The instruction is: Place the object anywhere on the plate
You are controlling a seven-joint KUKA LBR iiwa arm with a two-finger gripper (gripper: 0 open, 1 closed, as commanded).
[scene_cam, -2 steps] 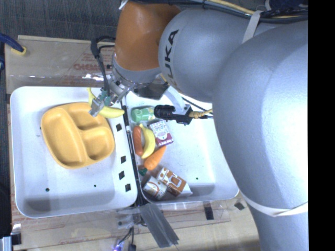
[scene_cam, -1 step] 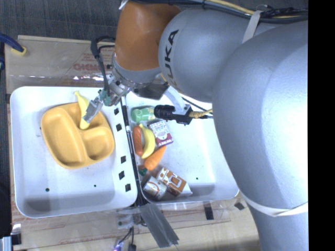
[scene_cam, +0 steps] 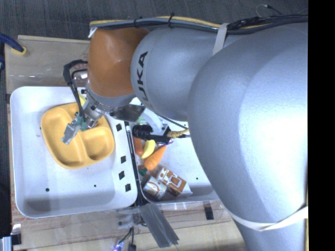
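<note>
Pale wooden bench boards are seen beneath two shallow white plastic bins set side by side, with dark flooring beyond. Much of the right of the view is taken up by the large grey arm with its orange band, which is reached across the right-hand bin towards the left-hand bin. In the left-hand bin a yellow moulded plastic plate with shallow compartments is laid towards the far side, the rest of that floor being bare. In the right-hand bin, close to the dividing wall, a small brown printed carton, an orange carrot-shaped toy and a short yellow curved piece are heaped together, touching. The gripper is held low over the plate's left part, tilted, and whether the claw is wide or narrow cannot be told. A small teal-grey patch is seen at its tip, above the plate; it may be the object to be placed, but whether it is gripped, or belongs to the tool itself, cannot be made out. The step in hand is judged to be the delivery, with the tool already brought over the plate. If the object is carried, only a short descent and a release are called for next; if it is not, a pick from the right-hand bin would be needed first.
</note>
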